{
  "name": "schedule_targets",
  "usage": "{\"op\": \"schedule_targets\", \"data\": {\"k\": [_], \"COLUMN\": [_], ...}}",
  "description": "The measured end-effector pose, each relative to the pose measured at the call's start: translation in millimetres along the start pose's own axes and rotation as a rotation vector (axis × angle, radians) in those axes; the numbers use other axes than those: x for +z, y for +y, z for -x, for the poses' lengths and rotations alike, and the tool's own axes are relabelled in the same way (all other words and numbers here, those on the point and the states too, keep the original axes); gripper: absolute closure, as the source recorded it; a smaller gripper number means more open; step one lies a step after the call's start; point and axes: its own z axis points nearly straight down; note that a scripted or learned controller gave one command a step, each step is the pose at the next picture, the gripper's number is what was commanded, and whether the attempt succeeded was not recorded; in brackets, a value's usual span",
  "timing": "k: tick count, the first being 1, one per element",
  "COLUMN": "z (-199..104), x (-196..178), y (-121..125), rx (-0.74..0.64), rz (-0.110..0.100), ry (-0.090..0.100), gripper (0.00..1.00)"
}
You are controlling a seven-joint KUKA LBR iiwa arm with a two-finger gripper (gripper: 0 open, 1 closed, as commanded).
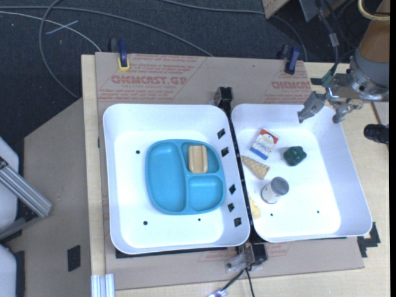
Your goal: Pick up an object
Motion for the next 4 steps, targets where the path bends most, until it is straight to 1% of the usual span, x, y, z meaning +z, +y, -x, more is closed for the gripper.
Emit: {"op": "schedule_targets", "data": {"k": [1,2,3,4], "z": [0,1,9,9], "x": [-8,35,86,149], "y": [2,7,2,4], "rx": [-0.003,-0.003,-0.002,-0.003], "rz": [0.014,0.01,0.007,0.006], "ry": [-0.003,-0.002,-0.001,0.0], "gripper": [0.0,0.0,0.0,0.0]}}
